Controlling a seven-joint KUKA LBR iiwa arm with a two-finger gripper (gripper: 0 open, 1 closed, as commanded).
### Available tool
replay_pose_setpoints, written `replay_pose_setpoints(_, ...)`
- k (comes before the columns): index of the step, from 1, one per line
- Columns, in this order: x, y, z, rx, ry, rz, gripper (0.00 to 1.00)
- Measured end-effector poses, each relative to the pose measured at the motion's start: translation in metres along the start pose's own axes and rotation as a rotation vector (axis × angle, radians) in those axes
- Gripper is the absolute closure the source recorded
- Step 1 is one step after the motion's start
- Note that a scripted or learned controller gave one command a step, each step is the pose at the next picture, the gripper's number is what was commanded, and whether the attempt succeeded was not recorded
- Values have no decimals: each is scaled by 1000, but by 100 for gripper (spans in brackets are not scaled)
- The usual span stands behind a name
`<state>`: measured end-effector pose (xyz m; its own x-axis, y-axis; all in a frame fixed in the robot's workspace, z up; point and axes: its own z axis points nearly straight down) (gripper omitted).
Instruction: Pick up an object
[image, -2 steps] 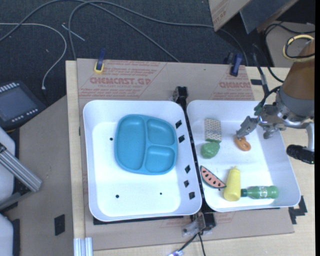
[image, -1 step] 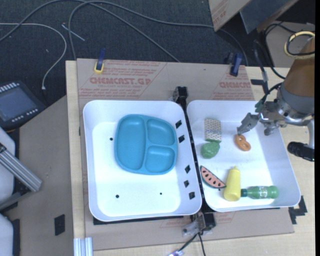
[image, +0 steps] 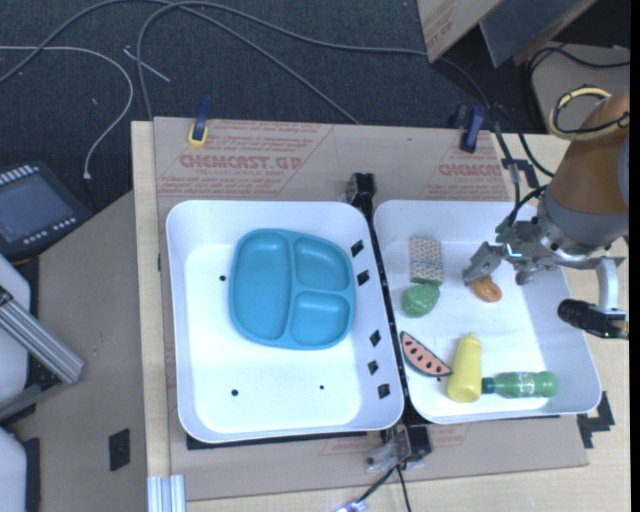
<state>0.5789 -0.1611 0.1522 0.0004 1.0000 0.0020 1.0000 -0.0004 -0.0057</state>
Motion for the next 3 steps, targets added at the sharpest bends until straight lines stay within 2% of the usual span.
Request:
replay_pose_setpoints(1, 3, -4, 43, 0, 0, -1, 0)
replay_pose_setpoints(2, 3, -3, 66, -5, -2, 0, 0)
replay_pose_setpoints(3, 1, -1, 52, -16, -6, 0, 100)
